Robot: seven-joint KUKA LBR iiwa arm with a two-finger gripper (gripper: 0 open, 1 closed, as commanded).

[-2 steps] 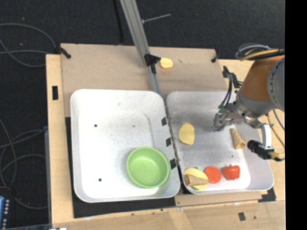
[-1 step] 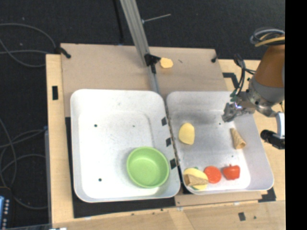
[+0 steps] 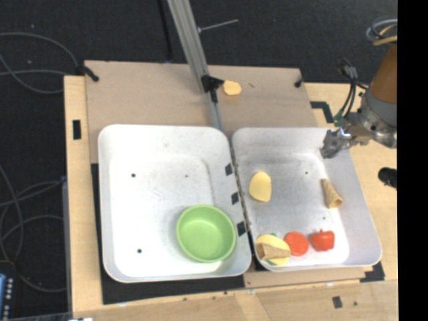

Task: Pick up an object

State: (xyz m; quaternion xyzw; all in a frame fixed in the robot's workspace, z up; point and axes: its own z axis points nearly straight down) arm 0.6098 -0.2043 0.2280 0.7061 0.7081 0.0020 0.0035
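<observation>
Five pieces lay in the right bin [image 3: 354, 199]; my gripper [image 3: 332, 144], grip state unreadable, needed to descend squarely over the cone [image 3: 331, 193].

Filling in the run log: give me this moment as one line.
arm: at right bin's upper right edge | pincer: over rim, nothing seen held | right bin: yellow piece, cone, tomato | left bin: green bowl

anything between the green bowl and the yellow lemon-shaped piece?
In the camera view, just the two bins' adjoining rims separate the green bowl from the yellow piece; no objects.
</observation>
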